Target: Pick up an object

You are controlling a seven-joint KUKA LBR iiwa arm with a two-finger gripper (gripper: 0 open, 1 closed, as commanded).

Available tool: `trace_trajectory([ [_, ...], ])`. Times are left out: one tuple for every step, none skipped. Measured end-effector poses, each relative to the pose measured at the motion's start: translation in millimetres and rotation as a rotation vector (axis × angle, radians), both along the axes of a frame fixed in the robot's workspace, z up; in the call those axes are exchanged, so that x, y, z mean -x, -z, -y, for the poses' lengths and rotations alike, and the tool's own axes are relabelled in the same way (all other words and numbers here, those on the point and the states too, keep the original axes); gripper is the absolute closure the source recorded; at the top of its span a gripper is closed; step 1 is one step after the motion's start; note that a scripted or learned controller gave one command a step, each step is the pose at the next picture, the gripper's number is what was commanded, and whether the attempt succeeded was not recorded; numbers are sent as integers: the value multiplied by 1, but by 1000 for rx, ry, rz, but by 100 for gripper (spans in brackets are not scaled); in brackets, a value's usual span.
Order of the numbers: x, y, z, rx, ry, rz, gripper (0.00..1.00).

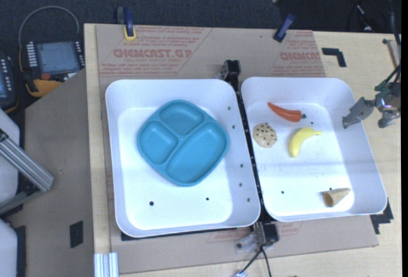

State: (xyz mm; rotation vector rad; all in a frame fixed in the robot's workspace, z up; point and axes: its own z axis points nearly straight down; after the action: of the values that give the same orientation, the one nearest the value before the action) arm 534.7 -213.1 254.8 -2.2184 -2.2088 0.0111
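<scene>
Gripper at the right edge — arm cut off, finger state unclear.

tool at right edge, fingers spread, nothing held

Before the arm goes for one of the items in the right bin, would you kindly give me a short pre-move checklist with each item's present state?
1. Gripper carries nothing: ok, it sits at the right bin's right edge.
2. Finger opening: cannot tell.
3. Banana has free space around it: ok.
4. Chili pepper apart from the cookie: ok.
5. Cone away from the wall: not ok, it lies near the bin's front rim.
6. Blue plate out of the way: ok, in the left bin.
</scene>
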Motion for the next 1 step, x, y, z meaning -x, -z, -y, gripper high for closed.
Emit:
trace_trajectory([
  [-3,-7,-1,4,-4,13,0],
])
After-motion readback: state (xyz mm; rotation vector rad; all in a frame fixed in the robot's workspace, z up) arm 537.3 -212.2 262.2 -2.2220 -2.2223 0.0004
